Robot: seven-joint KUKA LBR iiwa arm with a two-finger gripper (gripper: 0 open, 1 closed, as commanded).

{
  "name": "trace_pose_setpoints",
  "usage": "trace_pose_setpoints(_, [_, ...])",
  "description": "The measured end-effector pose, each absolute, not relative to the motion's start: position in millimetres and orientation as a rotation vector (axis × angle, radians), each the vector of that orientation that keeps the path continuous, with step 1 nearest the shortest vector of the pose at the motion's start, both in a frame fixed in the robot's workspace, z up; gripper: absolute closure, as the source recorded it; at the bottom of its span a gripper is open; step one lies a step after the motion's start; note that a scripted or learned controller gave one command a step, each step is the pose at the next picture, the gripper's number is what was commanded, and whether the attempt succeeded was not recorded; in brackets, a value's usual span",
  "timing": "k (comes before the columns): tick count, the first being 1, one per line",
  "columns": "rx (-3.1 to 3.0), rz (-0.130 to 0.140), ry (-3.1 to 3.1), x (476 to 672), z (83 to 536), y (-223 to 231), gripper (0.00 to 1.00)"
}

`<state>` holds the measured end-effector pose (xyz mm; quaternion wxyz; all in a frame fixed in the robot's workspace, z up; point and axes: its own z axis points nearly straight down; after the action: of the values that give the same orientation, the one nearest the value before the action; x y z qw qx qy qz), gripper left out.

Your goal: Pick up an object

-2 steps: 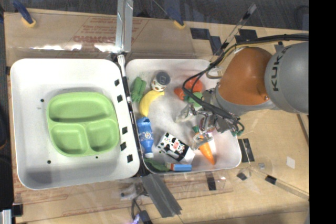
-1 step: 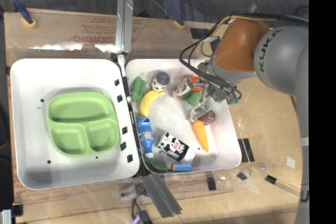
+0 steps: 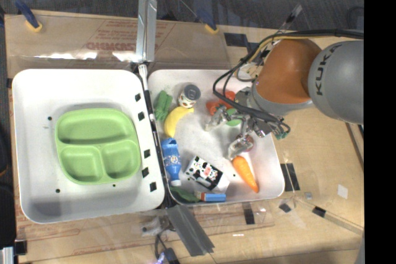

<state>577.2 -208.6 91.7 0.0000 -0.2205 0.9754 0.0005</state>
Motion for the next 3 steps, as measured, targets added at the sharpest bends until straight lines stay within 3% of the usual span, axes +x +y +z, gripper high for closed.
trace_pose_setpoints(1, [-0.637, 0.002, 3.076, 507.0, 92, -209, 0.0])
trace_pose_setpoints(2, [-0.653, 0.0, 3.067, 510.6, 103, -206, 1.0])
trace_pose_setpoints(3, [-0.533, -0.011, 3.084, 537.9, 251, -193, 1.0])
